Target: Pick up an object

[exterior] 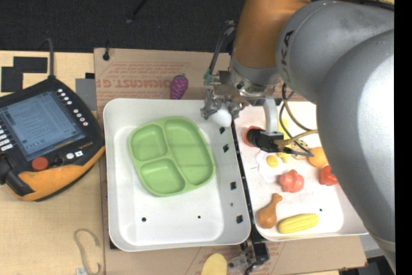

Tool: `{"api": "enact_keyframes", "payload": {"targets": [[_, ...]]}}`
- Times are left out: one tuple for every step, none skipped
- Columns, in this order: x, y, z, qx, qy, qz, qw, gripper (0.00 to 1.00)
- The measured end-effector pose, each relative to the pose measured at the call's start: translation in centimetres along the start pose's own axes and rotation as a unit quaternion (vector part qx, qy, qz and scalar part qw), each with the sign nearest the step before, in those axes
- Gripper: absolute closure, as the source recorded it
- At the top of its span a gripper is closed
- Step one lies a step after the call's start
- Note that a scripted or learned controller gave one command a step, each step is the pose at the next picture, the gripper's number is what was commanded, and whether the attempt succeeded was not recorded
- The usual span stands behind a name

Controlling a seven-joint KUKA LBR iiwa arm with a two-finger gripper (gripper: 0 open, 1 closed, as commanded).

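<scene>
Cardboard-covered bench (64,216), two shallow white plastic bins side by side. Left bin (129,216): green three-compartment plastic tray (171,156). Right bin (335,219): toy chicken drumstick (270,210), yellow corn cob (297,223), pink lumpy toy (291,181). Two-finger gripper (221,114) over the divider, small white object at its tip; jaw state: cannot tell. Risk: snagging the bin wall, or coming away empty, given toys lie well apart from gripper.

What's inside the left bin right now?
The left bin holds a green divided plate. The gripper covers its top right corner, so anything under there is hidden.
</scene>
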State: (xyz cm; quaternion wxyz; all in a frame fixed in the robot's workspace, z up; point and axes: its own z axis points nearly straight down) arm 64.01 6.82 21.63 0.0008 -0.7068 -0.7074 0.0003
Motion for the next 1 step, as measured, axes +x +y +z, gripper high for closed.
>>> {"api": "enact_keyframes", "payload": {"targets": [[-0.14, 0.02, -2.23, -0.001, 0.000, 0.001, 1.0000, 1.00]]}}
